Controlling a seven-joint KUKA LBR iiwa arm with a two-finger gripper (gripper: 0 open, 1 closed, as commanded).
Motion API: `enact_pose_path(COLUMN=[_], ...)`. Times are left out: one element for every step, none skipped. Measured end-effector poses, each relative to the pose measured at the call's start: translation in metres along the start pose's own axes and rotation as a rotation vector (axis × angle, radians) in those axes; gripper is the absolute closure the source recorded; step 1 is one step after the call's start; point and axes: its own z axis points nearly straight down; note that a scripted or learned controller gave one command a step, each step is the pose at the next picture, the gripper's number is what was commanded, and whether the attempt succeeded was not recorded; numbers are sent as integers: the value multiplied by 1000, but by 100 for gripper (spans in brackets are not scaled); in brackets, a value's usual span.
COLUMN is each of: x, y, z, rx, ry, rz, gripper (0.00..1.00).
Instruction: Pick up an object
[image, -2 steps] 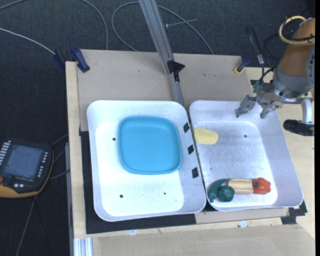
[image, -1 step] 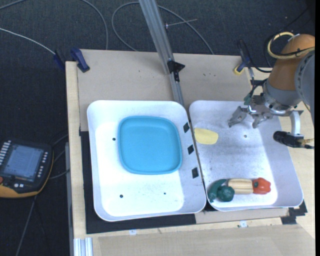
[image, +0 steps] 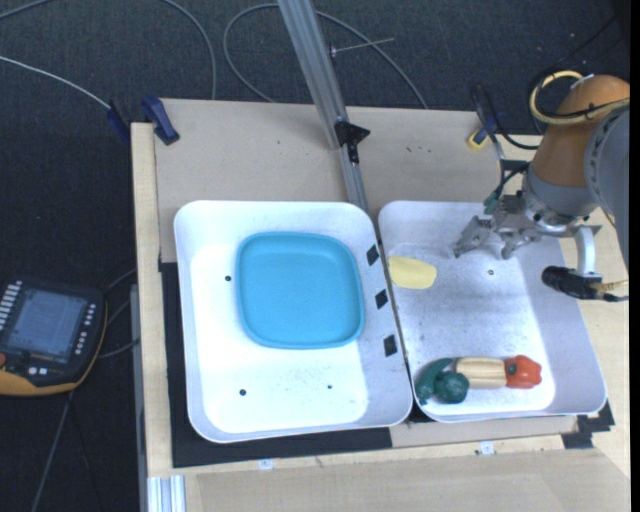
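Observation:
My gripper (image: 489, 243) hangs over the far part of the right bin (image: 560, 330), its fingers spread open with nothing between them. A pale yellow piece (image: 412, 272) lies at the bin's left side, some way left of the gripper. Along the bin's near edge lie a dark green object (image: 443, 385), a tan cylinder (image: 481, 373) and a red object (image: 523, 372) in a row, well below the gripper.
The left bin (image: 205, 330) holds a light blue square plate (image: 299, 290). A metal pole (image: 325, 80) slants over the bench's far side. Blue clamps (image: 158, 118) sit at the bench's far corners. A handheld pendant (image: 45, 333) rests on the floor at left.

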Motion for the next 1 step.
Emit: enact_pose_path(x=[0], y=[1], z=[-12], rx=[-3], ry=[-1], rz=[-1], gripper=[100])
